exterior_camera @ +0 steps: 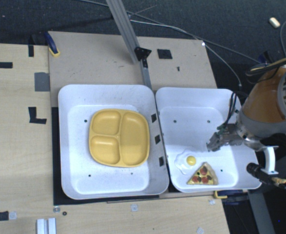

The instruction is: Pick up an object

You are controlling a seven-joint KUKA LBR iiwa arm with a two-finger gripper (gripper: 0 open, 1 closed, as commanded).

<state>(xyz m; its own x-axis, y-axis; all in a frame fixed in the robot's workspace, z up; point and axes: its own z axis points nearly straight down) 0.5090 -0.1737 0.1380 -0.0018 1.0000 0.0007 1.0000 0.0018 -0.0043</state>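
In the right bin (191, 106) lie a toy fried egg (187, 161), white with a yellow yolk, and a toy pizza slice (203, 175) near the front wall. My gripper (215, 144) hangs low over the bin's right part, just right of and above the egg, about a hand's width from it. Nothing shows between its tips. A yellow divided plate (119, 137) lies in the middle of the left bin (74, 179).
The arm, with its orange band (264, 99), reaches in over the right bin's right wall. A grey metal pole (125, 26) slants down to the gap between the bins. Cables run across the dark floor behind the bench.
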